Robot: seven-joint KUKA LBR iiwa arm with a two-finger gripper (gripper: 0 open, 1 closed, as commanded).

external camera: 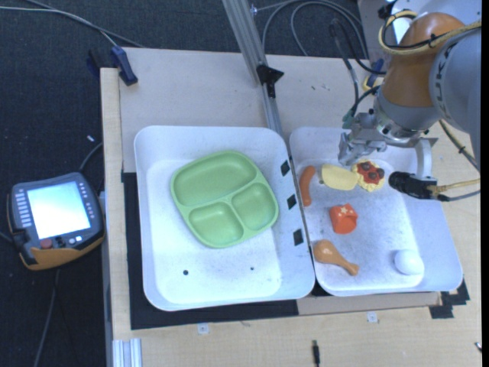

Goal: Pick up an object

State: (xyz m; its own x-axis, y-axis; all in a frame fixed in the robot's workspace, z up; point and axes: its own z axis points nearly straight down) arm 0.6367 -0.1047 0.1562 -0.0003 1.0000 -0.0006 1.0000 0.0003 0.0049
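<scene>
The arm [428, 67] leans in over the right bin [435, 235], its gripper [357, 150] low at the far end, right above a yellow piece [338, 177] and a pizza slice [370, 173]. I can't tell whether it grips anything. A hot dog [306, 185], red pepper [344, 219], drumstick [334, 255] and white egg [408, 262] lie nearby. A green tray [223, 199] sits in the left bin [153, 228].

My one fixed camera looks down at a slant from above the bench [191, 75], far enough off to take in both white bins [153, 205], the arm [428, 67] entering from its right.
</scene>
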